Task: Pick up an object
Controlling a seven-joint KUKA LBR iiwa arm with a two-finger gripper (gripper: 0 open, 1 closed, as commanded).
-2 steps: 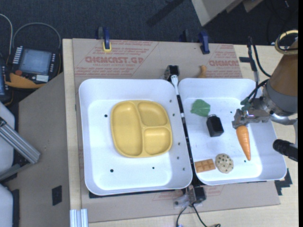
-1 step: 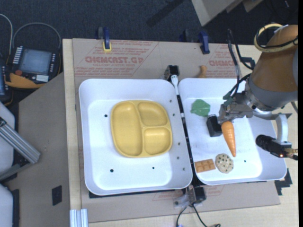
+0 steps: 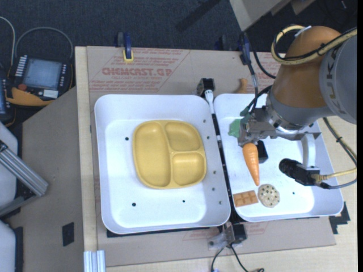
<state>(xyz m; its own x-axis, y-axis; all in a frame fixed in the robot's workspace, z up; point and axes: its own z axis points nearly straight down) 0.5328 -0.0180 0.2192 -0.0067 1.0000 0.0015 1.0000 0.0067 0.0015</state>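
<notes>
Bench: the big brown board (image 3: 85, 152) lies under everything and goes out past the gripper on every side
Arm: the grey arm (image 3: 306, 95) with the orange band comes in from the right of the view and bends down to the gripper, so it sits above and to the right of it
Left bin: the white bin (image 3: 113, 208) is to the left of the gripper, side by side with the other bin
Right bin: the other white bin (image 3: 283, 204) is under the gripper, which hangs over its upper left part
Yellow plate: a plate (image 3: 169, 153) with three parts lies flat in the middle of the left bin, well to the left of the gripper
Gripper: it (image 3: 249, 134) is low over the right bin, near the bin's left wall
Grip: I cannot tell if it is loose, tight or holding something
Carrot: the orange carrot (image 3: 252, 162) is in the right bin; its fat end is right at the gripper's lower edge and its thin tip points away from the gripper, and I cannot tell if they touch
Green thing: a small green bit (image 3: 235, 128) peeks out at the gripper's left side
Cookie: a round cookie (image 3: 269, 195) with dark chips lies below the gripper, just past the carrot's tip
Cracker: a little brown block (image 3: 245, 198) lies just left of the cookie, below the gripper
</notes>
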